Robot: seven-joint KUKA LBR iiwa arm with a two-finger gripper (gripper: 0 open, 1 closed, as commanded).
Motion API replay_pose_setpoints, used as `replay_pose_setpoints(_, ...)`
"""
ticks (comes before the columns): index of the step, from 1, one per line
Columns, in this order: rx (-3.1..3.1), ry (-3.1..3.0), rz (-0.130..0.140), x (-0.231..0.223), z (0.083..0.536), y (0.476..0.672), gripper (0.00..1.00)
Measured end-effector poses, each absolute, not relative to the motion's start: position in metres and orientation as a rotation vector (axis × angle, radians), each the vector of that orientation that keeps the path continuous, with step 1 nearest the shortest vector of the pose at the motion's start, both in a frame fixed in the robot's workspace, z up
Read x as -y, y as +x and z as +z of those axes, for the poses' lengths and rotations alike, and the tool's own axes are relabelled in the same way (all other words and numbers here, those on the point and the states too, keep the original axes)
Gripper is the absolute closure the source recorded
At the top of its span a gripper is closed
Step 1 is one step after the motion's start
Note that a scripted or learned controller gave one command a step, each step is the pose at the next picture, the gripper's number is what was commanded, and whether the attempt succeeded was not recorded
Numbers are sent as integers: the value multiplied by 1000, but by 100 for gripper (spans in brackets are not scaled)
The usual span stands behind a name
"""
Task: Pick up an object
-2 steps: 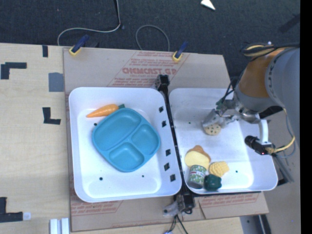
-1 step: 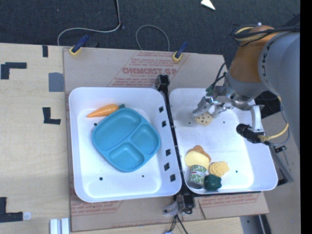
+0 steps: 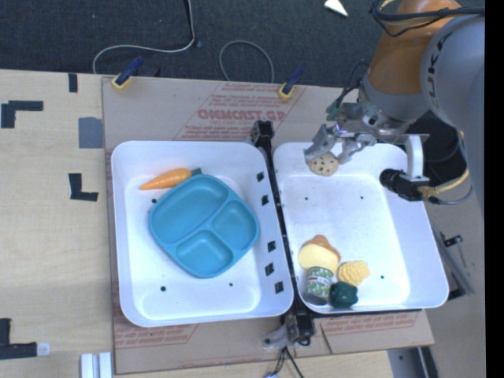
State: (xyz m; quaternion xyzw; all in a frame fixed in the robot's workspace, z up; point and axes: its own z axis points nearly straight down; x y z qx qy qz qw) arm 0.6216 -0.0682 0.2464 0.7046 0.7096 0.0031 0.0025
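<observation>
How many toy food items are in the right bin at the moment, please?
5: a cookie between the gripper jaws at the far edge, plus a pear-like piece, corn, can and green piece clustered near the front-left corner; others may hide beneath.

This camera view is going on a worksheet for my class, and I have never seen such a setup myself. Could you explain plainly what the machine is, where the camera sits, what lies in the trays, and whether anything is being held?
The camera is fixed above a bench, looking down at a slant. The grey and orange machine on the right is a robot arm; at its end is a gripper with two fingers for picking things up. Two shallow white bins sit side by side. The left bin holds a blue divided plate and a toy carrot. The right bin has a cluster of toy food near its front left corner. The gripper hangs over the far left corner of the right bin, and a round cookie sits between its fingers, so it appears to be holding that.
</observation>
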Motion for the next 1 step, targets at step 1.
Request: replay_pose_setpoints(1,-2225,2220,-4,31,218,597,100)
